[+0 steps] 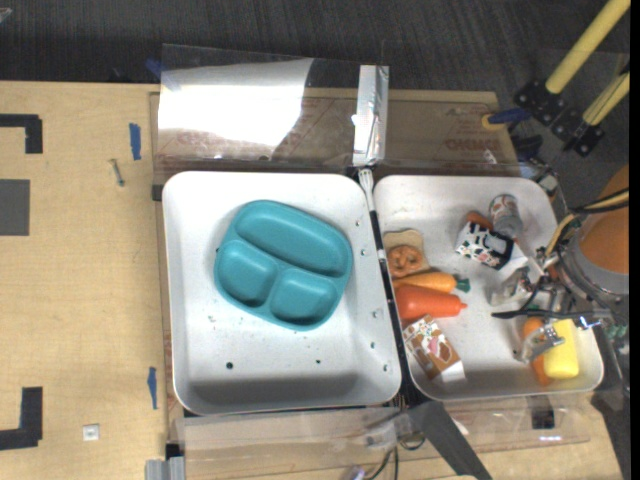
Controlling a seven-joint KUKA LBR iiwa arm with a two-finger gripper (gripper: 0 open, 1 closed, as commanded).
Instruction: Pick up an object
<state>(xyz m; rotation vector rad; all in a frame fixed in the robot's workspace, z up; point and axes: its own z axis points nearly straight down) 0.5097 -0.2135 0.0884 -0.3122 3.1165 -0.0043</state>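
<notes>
Near-left bin (190, 368) holds teal divided plate (283, 261). Right bin (440, 193): two carrots (430, 295) left-centre, snack packet (434, 349) near, yellow block (558, 358) near-right, beside gripper (535, 313). Gripper's grasp: cannot tell.

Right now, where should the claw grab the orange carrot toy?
Probably across the middle of the carrot, coming straight down from above. It lies flat and long, pointing left to right, so its narrow sides face up and down the picture. The snack box sits close below, leaving little room.
</notes>
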